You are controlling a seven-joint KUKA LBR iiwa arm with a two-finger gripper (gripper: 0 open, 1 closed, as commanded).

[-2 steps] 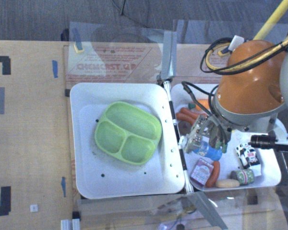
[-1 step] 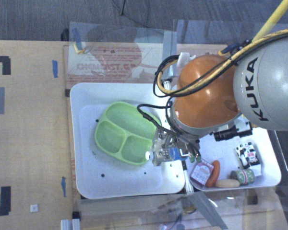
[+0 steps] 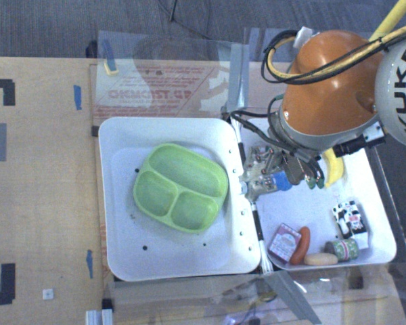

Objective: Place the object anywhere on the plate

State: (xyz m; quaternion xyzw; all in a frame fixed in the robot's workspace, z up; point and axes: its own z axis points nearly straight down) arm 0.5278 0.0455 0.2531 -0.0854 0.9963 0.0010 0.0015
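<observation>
A green divided plate (image 3: 181, 187) lies in the left white bin (image 3: 118, 249), with nothing on it. My gripper (image 3: 258, 174) hangs under the orange wrist band, over the divider between the two bins and just right of the plate's right rim. A small blue object (image 3: 281, 181) sits right beside the gripper on its right side, in the right bin (image 3: 379, 208). Whether the blue object is held or lying on the bin floor is unclear. The wrist hides the upper part of the right bin.
A yellow banana-like piece (image 3: 333, 168) peeks out below the wrist. Along the right bin's front lie a pink packet (image 3: 283, 243), a red sausage (image 3: 302, 244), a beige roll (image 3: 321, 258), a green can (image 3: 345, 250) and a black-and-white cow figure (image 3: 348, 219).
</observation>
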